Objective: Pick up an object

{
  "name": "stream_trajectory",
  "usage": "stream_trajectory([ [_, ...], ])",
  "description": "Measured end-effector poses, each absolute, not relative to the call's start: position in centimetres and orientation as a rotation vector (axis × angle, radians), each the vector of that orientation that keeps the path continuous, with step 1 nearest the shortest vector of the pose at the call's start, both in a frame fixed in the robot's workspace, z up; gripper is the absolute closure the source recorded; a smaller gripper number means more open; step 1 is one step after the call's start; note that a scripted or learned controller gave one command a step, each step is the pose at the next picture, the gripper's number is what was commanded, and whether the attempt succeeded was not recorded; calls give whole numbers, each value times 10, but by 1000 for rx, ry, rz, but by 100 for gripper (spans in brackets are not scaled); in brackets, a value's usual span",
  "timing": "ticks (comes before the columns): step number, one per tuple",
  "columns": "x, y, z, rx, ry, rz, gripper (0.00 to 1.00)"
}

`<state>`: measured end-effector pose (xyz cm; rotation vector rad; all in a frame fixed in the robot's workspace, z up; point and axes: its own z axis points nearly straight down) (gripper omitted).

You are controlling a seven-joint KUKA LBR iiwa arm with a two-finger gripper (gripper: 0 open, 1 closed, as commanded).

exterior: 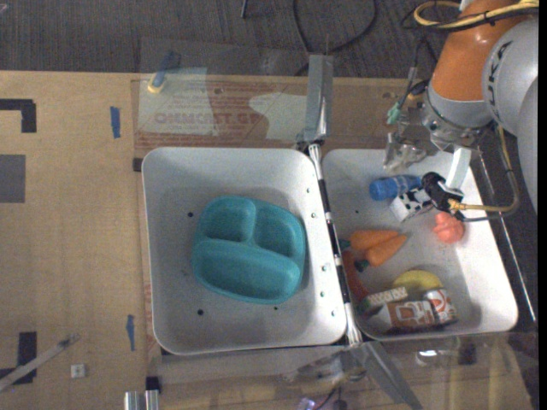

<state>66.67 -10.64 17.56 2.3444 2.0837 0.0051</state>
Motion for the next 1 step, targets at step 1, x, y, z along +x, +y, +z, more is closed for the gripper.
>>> stream_trajectory([
  [1, 666, -106, 174, 2346, 2085, 2, 0],
])
